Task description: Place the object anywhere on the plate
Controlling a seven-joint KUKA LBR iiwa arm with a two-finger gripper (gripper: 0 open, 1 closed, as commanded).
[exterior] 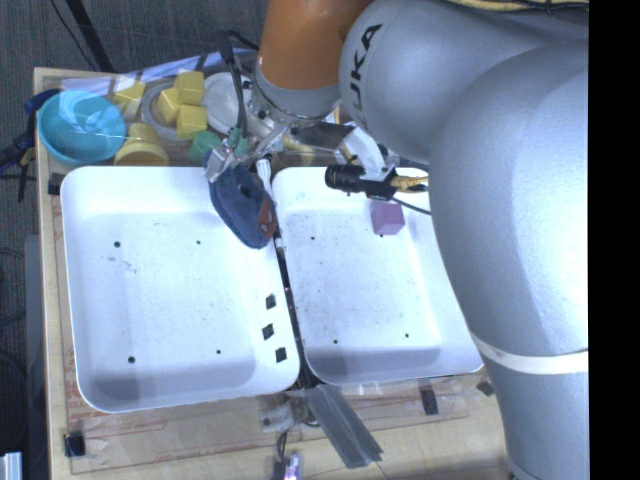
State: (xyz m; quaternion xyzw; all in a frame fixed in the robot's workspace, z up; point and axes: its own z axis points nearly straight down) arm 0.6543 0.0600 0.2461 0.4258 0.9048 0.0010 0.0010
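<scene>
- The grey arm [470,118] comes in from the right side and covers much of the right bin's [360,363] far right corner; its orange band [305,28] sits just above the wrist.
- The gripper [235,158] hangs over the far end of the seam between the two white bins, at the left bin's [150,368] far right corner.
- A dark blue, rounded object [243,208] sits directly under the gripper, over the rims where the bins meet. It looks pinched between the fingers, but the contact is partly hidden, so whether they are closed on it cannot be told for sure.
- A small purple block [388,218] lies on the right bin's floor near its far edge, just below a black fitting [345,178] on the arm.
- Beyond the left bin's far edge, on the bench, stand a light blue bowl [82,126], yellow blocks [185,103] in a clear container, and a white round dish [222,96].
- Three small black squares [270,330] mark the left bin's right wall.
</scene>
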